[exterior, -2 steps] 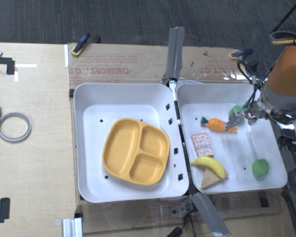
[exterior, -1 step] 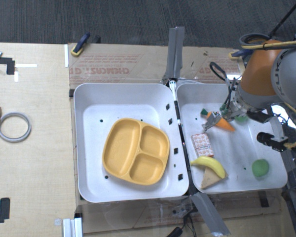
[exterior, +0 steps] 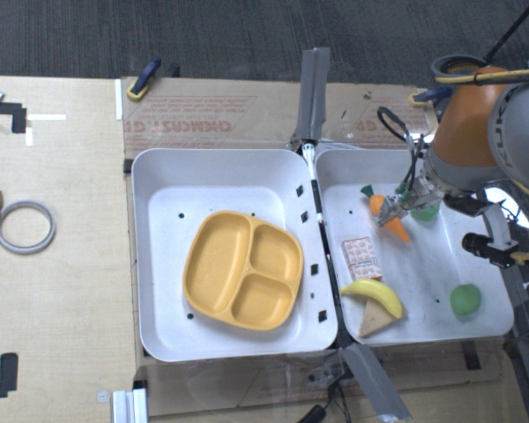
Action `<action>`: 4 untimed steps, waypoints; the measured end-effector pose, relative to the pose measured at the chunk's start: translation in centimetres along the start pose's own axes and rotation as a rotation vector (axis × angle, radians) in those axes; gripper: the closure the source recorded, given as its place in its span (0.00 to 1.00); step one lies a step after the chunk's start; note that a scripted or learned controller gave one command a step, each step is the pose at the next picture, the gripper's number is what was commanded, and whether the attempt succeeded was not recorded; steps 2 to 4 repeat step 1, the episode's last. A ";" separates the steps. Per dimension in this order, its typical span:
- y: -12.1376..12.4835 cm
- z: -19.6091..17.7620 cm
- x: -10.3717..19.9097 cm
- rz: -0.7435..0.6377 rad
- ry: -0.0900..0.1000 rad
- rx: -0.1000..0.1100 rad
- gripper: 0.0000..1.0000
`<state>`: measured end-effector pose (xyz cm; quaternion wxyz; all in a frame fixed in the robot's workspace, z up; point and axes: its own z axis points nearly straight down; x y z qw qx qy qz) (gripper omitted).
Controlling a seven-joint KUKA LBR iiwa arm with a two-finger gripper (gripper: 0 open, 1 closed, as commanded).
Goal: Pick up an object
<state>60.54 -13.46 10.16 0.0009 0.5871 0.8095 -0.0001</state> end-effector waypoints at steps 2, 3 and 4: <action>4.2 -9.1 3.9 -0.036 0.000 0.000 1.00; 4.2 -9.1 3.9 -0.036 0.000 0.000 1.00; 4.2 -9.1 3.9 -0.036 0.000 0.000 1.00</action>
